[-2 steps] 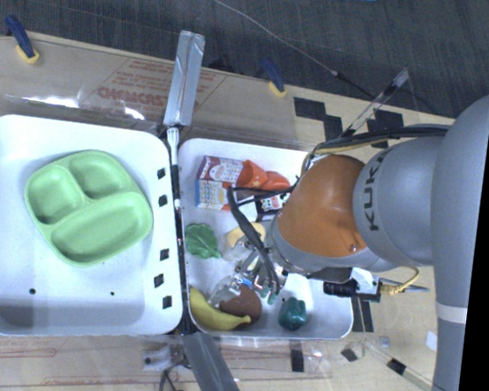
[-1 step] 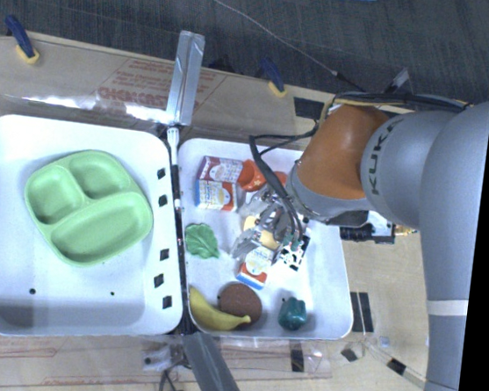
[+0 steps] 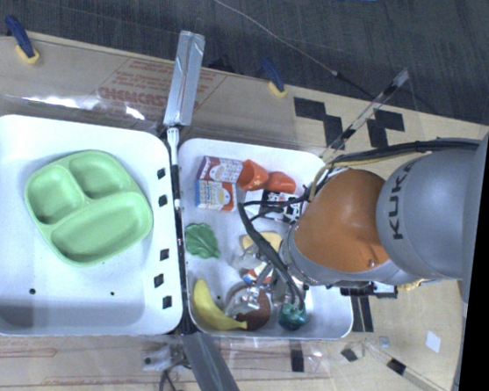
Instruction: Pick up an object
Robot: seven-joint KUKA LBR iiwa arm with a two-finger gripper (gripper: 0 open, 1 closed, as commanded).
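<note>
The yellow curved banana (image 3: 211,310) lies at the near edge of the right white bin (image 3: 321,325). Just beside it we see the pincer (image 3: 254,299) lowered among small items; we cannot tell its state.

yellow banana (image 3: 213,311), lying in right bin (image 3: 335,321)

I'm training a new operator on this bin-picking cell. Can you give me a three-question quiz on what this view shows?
1. True or false: the green divided plate lies in the same bin as the banana.
2. Which is nearest the hand? A. the carton B. the banana C. the green plate
3. Fill in: the green leaf lies between the carton and the ____.

Key: 1 false; 2 B; 3 banana.
</note>
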